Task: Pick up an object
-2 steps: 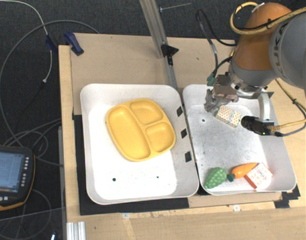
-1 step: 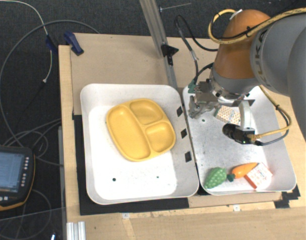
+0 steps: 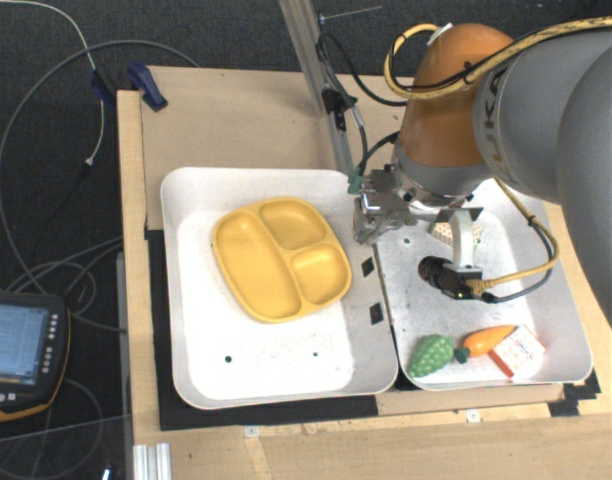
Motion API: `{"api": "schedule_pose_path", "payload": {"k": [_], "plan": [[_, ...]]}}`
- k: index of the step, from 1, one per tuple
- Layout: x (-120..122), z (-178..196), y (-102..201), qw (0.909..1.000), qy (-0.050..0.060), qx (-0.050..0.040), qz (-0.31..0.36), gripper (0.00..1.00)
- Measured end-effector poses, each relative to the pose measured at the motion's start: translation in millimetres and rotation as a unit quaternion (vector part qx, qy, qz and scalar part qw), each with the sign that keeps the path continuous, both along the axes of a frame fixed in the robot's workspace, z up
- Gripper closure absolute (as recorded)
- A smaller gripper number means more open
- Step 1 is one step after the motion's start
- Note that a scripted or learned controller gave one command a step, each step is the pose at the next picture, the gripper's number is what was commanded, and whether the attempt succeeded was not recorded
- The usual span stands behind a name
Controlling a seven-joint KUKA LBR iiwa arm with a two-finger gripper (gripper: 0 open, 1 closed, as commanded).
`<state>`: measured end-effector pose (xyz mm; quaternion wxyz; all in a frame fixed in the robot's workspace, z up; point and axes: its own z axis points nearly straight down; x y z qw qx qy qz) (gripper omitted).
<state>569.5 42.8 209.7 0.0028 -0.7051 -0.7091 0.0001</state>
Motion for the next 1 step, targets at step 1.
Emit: {"api": "schedule_pose_path", "payload": {"k": [1], "plan": [[-26.3, 14.2, 44.5, 1.0000, 0.000, 0.0001, 0.000, 1.00]]}}
